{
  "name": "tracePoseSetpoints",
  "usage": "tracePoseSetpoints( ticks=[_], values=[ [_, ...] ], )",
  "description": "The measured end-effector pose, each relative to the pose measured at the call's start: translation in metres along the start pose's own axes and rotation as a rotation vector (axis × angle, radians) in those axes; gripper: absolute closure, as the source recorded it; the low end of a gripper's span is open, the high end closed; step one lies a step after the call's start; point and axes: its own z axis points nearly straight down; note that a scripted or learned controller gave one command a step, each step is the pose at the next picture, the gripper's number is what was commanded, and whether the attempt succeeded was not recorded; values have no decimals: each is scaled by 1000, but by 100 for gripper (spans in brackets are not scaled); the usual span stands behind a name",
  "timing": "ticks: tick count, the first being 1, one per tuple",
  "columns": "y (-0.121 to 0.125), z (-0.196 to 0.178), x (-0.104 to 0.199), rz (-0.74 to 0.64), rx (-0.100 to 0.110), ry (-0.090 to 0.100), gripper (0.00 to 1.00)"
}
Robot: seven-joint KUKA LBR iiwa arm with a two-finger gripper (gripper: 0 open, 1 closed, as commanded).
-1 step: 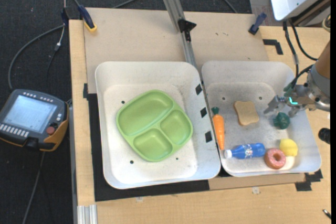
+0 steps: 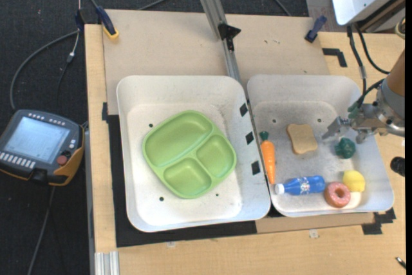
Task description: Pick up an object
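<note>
From my camera view above the desk (image 2: 193, 42), I see the jaws (image 2: 351, 127) low over the right shallow white plastic bin (image 2: 283, 90), near its right wall. Whether they are spread or closed I cannot tell; the metal parts blur together there. Just below them, touching or nearly so, sits a small dark green rounded object (image 2: 346, 149); I cannot see it clamped between anything.

I count six things in that bin. Besides the green one: a tan, squarish slice-of-bread toy (image 2: 301, 138) to the left of the jaws, matte and slightly tilted; an orange plastic carrot (image 2: 268, 159) with a green tip, lying lengthwise along the bin's left wall; a blue bottle with a white cap (image 2: 301, 186) lying on its side; a pink ring-shaped doughnut toy (image 2: 337, 194) just beside the bottle's end; and a yellow rounded lemon-like toy (image 2: 353, 180) touching the doughnut.

The left white bin (image 2: 167, 90) holds one glossy light green plastic plate (image 2: 188, 153) with three compartments. Two bins in all, speckled with dark marks.
</note>
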Motion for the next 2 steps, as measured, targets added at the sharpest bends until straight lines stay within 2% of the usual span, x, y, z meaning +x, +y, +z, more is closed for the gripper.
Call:
tracePoseSetpoints(
  ticks=[2],
  values=[
    [-9,100,-3,1,4,2,0]
  ],
)
